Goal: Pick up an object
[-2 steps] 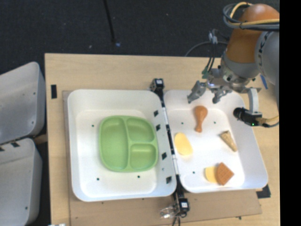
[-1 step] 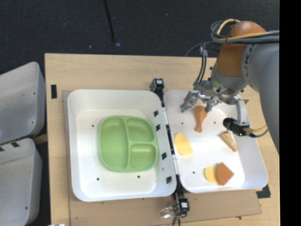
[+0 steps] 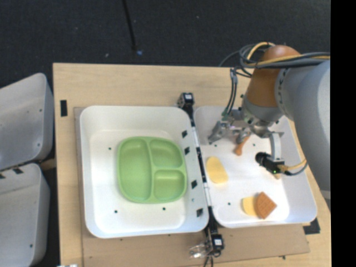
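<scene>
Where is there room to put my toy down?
Bare floor rings the green tray in the left bin. In the right bin, there is a patch between the yellow piece and the brown cookie. The far end under the tool is crowded.

A: Where is the arm?
B: It reaches in from the right, grey, its orange band above the wrist, bent downward.
A: And the tool [image 3: 240, 139]?
B: Hanging low, pointing down, cables looping around the wrist.
</scene>
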`<state>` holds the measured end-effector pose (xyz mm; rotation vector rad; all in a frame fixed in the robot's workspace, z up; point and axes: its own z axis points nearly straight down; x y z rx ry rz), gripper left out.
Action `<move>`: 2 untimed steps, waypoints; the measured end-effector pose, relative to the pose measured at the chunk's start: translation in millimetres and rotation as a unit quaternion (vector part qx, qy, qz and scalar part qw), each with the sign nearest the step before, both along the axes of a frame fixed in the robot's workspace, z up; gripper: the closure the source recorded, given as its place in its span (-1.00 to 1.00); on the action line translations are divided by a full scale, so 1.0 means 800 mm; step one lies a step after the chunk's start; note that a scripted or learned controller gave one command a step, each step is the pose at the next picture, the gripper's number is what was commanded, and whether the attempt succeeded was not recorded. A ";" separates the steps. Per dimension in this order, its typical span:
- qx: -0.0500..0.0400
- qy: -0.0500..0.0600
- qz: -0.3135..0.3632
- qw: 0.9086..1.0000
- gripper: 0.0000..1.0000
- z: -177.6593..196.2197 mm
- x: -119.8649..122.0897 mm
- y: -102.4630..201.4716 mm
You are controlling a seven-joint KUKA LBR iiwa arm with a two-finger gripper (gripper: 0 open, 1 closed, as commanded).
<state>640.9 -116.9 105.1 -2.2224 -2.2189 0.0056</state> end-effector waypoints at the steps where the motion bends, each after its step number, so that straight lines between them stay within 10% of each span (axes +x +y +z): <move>1: 0.000 -0.001 -0.001 1.000 -1.00 -0.005 0.000 -0.001; 2: 0.000 -0.003 -0.003 1.000 1.00 0.009 0.001 -0.003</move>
